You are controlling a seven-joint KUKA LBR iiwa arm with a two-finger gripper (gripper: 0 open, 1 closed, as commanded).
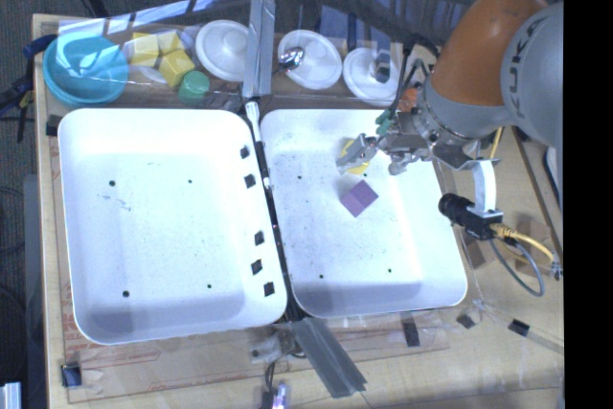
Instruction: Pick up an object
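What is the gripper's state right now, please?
Gripper: over the right bin, beside a purple block; open or shut cannot be told.

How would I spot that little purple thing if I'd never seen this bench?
Find the right-hand white bin, the one the arm reaches into. Near its middle lies a small purple block, just below the gripper. It is purple, unlike the small yellow piece above it.
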